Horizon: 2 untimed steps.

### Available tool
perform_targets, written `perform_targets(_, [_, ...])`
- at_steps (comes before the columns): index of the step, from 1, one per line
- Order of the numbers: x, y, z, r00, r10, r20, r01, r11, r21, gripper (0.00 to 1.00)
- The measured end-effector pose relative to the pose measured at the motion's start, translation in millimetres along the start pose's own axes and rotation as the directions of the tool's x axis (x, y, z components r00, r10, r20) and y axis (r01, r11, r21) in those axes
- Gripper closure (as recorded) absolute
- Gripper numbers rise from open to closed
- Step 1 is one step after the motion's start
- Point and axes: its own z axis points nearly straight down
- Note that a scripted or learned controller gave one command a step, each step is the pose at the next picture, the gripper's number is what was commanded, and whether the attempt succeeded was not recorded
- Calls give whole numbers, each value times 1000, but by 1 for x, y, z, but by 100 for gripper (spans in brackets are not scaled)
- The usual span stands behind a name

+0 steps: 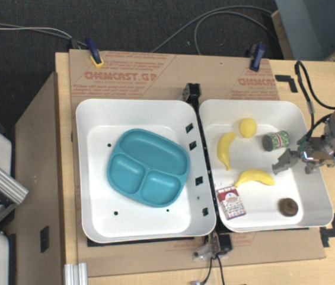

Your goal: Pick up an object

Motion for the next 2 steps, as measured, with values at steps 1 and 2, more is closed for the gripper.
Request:
perform_targets(1, [0,3,-6,1000,-4,3,4,1000,-13,0])
perform_targets(2, [3,5,36,1000,-4,2,4,1000,-10,0])
